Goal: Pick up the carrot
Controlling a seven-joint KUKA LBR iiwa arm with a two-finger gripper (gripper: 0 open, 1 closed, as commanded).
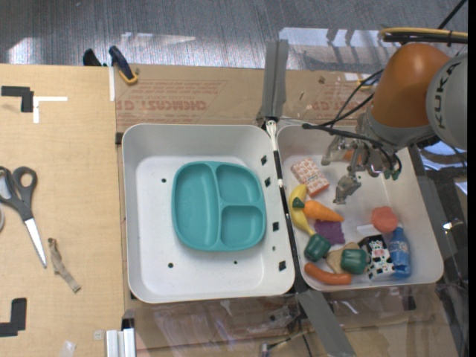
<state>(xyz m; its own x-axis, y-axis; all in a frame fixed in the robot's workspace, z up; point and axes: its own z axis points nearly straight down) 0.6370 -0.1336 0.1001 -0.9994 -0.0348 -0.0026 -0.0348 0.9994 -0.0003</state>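
The carrot (323, 211), orange with a green stub at its left end, lies in the right bin (416, 199) beside a yellow banana (299, 208). My gripper (358, 175) hangs under the orange wrist band over the middle of that bin, up and to the right of the carrot, with a small gap between them. Nothing hangs from it. The carrot lies in full view.
Crowding the carrot are a pink wafer block (309, 174), a purple piece (328, 231), green toys (316, 248), a red sausage (327, 275), a red round toy (384, 219) and a blue bottle (399, 253). A teal divided plate (219, 205) sits in the left bin (141, 222). Scissors (24, 203) lie at far left.
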